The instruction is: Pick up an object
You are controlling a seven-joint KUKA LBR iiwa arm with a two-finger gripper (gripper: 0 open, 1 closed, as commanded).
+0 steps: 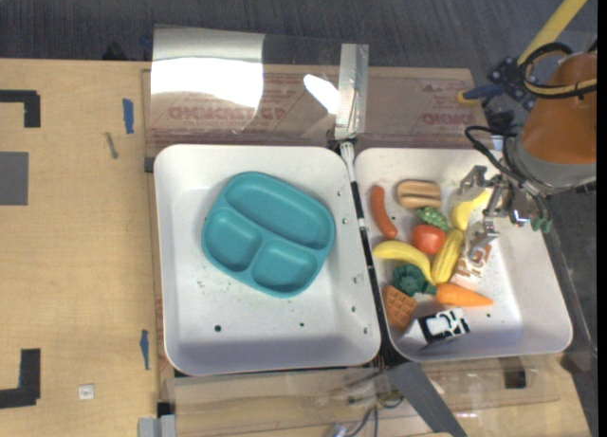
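Several toy foods are crowded into the right bin (531, 326): a hot dog bun (417, 192) at about 11 o'clock in the bin, a red sausage (382, 212) at 10, a tomato (429, 238) near the centre, a banana (403, 254) and a corn cob (447, 255) beside it, a carrot (463, 296) at 5, a waffle cone (398, 308) at 7 and a black-and-white piece (443, 325) at 6.

The gripper (484, 222) is seen low at the bin's 2 o'clock, just beside the corn cob and a small yellow piece (471, 208). Whether its fingers are open or closed cannot be told, and nothing can be confirmed between them.

A miss is judged likely: the items touch, so one finger may land on a neighbour and push the pile aside, or two things may be pinched together and dropped.

Little room is left at 9 o'clock, where the pile meets the divider. Bare floor is offered at 3 to 4 o'clock. The left bin (180, 312) bears a teal tray (268, 231).
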